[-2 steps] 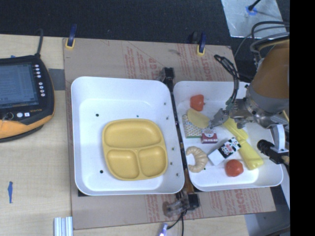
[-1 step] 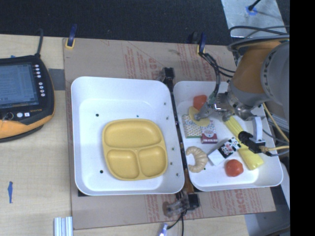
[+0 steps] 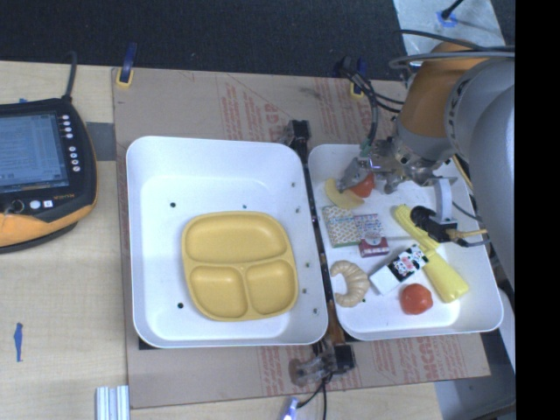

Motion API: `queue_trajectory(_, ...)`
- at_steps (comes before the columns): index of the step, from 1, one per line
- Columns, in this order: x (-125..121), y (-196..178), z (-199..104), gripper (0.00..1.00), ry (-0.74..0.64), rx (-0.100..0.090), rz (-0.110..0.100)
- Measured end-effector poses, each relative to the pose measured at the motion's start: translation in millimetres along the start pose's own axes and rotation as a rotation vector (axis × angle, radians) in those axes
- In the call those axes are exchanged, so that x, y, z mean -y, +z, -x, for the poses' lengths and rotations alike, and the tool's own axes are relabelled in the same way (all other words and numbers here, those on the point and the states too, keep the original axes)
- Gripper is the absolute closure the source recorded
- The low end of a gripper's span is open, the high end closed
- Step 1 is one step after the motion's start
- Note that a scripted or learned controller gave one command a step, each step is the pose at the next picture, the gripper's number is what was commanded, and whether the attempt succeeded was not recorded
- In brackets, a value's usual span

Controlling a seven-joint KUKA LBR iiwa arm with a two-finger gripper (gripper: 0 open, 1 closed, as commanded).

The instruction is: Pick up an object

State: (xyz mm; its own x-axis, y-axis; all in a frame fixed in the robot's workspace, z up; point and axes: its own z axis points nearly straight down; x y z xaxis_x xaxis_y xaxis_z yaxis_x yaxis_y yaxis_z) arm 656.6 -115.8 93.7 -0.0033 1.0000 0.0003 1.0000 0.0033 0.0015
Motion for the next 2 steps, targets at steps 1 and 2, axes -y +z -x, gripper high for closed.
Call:
queue_trajectory(1,0,2,-21,0.0,-0.001,-0.001,-0.006)
queue_trajectory(2,0,-9,-20,1.0,-0.004,-0.001,-0.008)
